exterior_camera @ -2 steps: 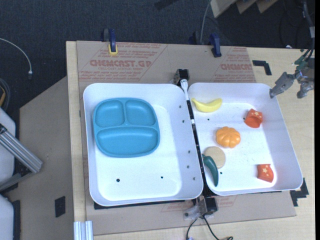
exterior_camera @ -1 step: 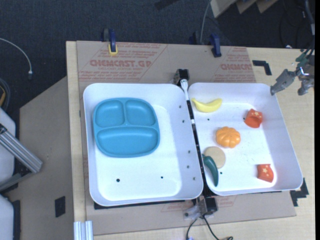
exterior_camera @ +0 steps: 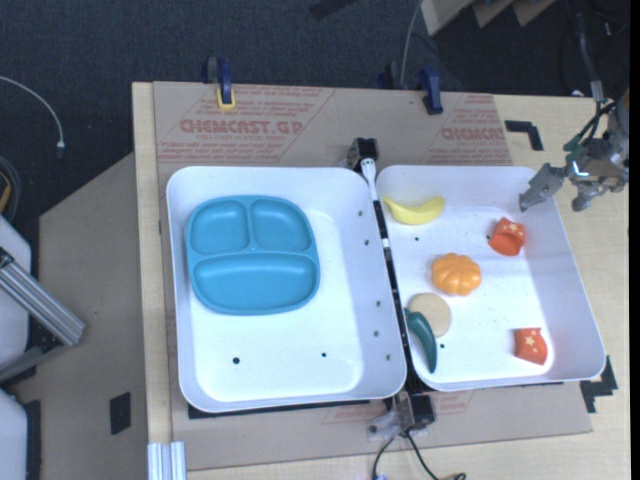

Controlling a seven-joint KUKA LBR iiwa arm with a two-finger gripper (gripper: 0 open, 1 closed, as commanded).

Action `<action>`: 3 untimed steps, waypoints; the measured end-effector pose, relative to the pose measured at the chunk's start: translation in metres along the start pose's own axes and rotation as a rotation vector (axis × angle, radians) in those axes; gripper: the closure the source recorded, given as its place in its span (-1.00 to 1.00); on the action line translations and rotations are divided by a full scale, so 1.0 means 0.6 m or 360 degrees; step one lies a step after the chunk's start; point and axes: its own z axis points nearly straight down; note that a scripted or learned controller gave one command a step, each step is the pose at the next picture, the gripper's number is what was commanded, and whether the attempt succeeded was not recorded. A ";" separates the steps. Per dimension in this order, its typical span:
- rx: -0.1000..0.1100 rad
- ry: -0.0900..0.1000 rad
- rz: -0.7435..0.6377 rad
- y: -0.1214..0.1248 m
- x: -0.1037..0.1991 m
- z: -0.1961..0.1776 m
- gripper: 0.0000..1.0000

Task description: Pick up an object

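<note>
The right bin (exterior_camera: 560,268) holds a yellow banana (exterior_camera: 415,209), a red pepper piece (exterior_camera: 507,237), an orange pumpkin (exterior_camera: 456,274), a beige round piece (exterior_camera: 432,310), a dark green vegetable (exterior_camera: 423,340) and a second red piece (exterior_camera: 530,344). My gripper (exterior_camera: 553,200) hangs over the bin's far right corner, up and to the right of the first red piece. Its fingers are spread open with nothing between them.
A blue divided plate (exterior_camera: 253,254) lies in the left bin (exterior_camera: 300,368). Blue clamps (exterior_camera: 225,83) hold the cardboard sheet at the back edge. A black divider strip (exterior_camera: 380,238) runs between the two bins.
</note>
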 end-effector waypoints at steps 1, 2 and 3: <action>-0.0001 0.0000 0.0000 0.002 0.000 0.071 -1.00; -0.0001 0.0000 -0.0002 0.011 0.001 0.174 -1.00; -0.0013 -0.0005 -0.0002 0.014 0.000 0.149 1.00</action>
